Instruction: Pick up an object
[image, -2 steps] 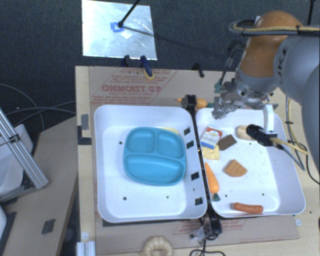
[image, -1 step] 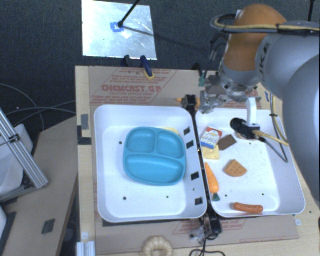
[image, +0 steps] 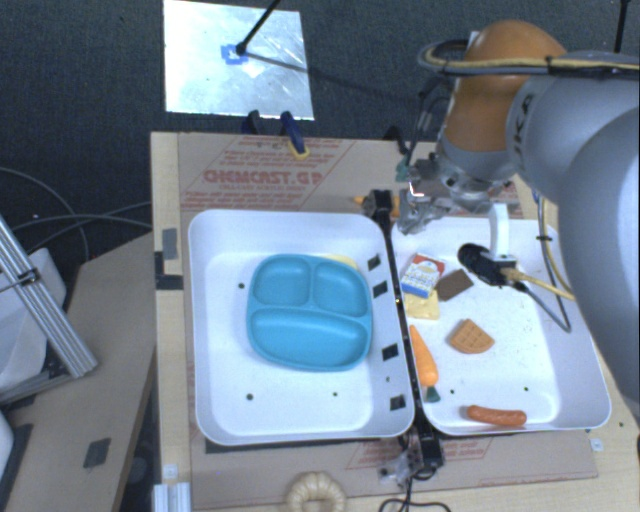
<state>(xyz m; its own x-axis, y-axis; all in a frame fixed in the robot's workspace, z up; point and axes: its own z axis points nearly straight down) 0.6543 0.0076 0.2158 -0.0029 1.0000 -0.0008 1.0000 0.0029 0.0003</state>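
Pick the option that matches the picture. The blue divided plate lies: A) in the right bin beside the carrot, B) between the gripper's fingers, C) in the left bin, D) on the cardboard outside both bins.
C: the blue divided plate sits flat on the floor of the left bin, while the carrot lies in the right bin across the divider.

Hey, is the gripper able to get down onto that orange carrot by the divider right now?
Probably yes. The carrot lies bare on the right bin's floor, nothing over it, though it sits against the divider. The gripper is at the far end.
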